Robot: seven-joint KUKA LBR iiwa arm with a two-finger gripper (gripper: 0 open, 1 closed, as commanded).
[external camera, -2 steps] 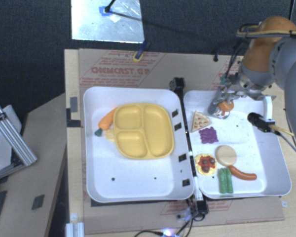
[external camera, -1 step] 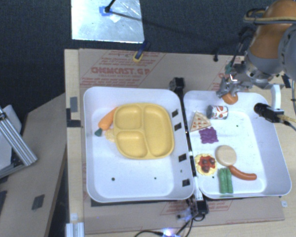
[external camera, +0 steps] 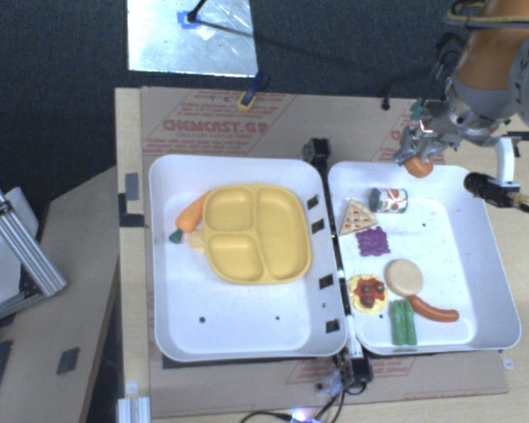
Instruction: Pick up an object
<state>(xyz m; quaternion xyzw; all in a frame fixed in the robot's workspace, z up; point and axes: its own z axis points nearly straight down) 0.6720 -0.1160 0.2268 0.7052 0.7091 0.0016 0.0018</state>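
Hovering at the right bin's (external camera: 498, 263) far rim, my tool (external camera: 417, 155) grasps an orange piece (external camera: 419, 166) so shallowly that I fear it slips.

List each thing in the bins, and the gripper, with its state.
gripper: above the right bin's far edge, fingers shut on the orange piece
orange piece: held, off the bin floor
yellow tray: flat, compartments bare
carrot: lying against the tray
can: on its side
sausage: lying flat
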